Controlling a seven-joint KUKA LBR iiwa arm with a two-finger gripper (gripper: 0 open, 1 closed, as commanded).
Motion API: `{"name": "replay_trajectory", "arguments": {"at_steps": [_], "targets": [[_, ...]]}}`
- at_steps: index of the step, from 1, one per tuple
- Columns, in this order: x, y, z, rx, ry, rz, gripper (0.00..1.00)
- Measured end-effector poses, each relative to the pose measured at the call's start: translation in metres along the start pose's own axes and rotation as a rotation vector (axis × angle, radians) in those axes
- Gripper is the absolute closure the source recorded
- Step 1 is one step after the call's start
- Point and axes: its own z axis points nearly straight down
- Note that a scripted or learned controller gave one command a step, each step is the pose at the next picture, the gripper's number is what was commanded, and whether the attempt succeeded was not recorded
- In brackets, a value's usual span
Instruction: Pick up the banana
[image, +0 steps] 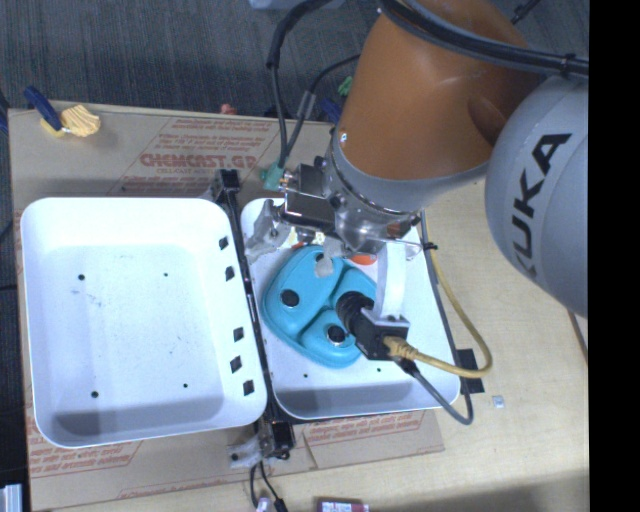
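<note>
My gripper (334, 256) reaches down into the right bin (420, 385), mostly hidden under the arm's orange band and grey wrist. Its tip is at the top edge of a teal blue plastic object (305, 305) with dark round holes, which lies in the middle of that bin. A black connector with a yellow cable (440, 362) hangs from the wrist across the teal object's right side. A small orange-red patch (364, 260) shows just right of the gripper, too covered to identify. The arm hides the back part of the right bin.
The left bin (40, 300) is a white tray with a few dark specks on its floor. Both bins rest on cardboard (180, 150). A small yellow item with a blue handle (70, 120) lies on the bench's far left corner. Cables run behind the bins.
</note>
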Motion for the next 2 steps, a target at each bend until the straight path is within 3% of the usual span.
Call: {"name": "replay_trajectory", "arguments": {"at_steps": [1, 2], "targets": [[0.091, -0.02, 0.002, 0.0, 0.0, 0.183, 0.0], [-0.022, 0.005, -0.012, -0.001, 0.0, 0.067, 0.0]]}}
